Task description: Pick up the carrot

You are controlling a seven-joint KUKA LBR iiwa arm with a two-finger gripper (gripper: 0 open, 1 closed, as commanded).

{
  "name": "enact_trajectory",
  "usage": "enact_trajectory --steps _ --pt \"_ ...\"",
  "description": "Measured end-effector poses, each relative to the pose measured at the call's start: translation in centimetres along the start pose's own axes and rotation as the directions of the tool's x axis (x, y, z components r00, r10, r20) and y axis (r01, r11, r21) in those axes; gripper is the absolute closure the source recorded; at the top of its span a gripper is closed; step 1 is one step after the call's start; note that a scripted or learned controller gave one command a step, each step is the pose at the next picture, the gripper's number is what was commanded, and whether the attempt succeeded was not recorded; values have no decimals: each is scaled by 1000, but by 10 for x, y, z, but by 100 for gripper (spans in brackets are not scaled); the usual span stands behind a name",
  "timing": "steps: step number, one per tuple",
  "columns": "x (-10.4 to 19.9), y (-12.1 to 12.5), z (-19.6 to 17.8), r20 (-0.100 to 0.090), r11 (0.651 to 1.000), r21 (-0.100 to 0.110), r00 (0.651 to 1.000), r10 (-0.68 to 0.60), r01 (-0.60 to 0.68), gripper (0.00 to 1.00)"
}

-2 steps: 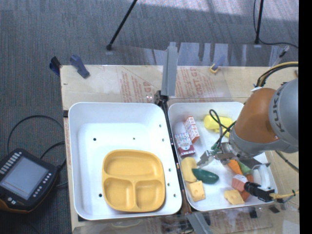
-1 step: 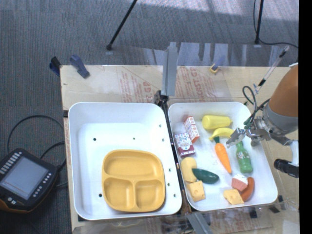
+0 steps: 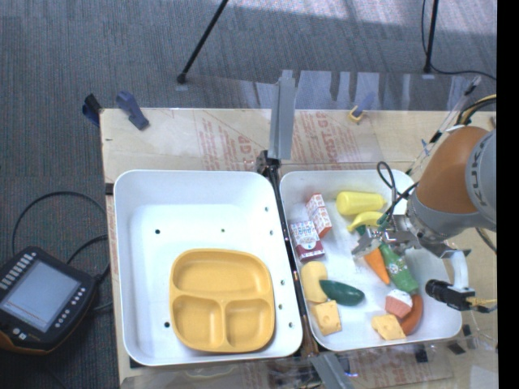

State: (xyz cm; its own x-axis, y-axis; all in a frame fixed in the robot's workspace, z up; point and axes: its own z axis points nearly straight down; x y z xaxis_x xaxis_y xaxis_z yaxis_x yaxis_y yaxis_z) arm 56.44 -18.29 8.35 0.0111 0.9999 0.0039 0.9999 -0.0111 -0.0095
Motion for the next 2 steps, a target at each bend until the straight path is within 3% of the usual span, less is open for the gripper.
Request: enact_trajectory --steps 1,2 --pt "-1 1 -12 -1 1000 -3 1000 3 -3 100" --pt "34 2 -96 7 953 -10 953 -303 303 100"
